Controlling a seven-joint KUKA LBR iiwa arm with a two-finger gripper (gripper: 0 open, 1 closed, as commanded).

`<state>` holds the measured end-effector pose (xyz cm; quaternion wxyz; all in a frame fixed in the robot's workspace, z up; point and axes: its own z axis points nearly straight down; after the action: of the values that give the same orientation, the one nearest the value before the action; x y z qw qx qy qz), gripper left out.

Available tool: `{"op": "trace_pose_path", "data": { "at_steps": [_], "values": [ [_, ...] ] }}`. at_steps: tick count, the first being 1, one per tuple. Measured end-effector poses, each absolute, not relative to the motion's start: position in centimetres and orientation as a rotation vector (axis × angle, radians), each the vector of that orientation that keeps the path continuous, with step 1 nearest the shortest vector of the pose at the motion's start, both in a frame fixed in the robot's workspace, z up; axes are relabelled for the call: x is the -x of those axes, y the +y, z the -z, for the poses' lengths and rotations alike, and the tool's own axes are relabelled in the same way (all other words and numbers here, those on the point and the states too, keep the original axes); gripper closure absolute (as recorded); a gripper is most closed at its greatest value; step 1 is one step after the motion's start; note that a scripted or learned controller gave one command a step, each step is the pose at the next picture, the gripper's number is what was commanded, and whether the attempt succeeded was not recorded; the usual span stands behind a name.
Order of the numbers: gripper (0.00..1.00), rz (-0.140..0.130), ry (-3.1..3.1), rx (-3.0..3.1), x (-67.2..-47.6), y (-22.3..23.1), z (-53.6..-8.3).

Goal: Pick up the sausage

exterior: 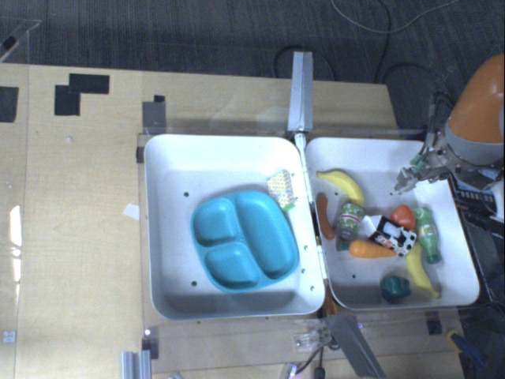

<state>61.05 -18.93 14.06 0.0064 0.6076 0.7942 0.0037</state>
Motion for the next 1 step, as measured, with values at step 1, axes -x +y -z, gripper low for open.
{"op": "trace_pose_path", "data": {
  "at_steps": [1],
  "values": [
    [0.00,-0.011,2.485,-1.901,-61.04,-18.93,-14.06]
  ]
}}
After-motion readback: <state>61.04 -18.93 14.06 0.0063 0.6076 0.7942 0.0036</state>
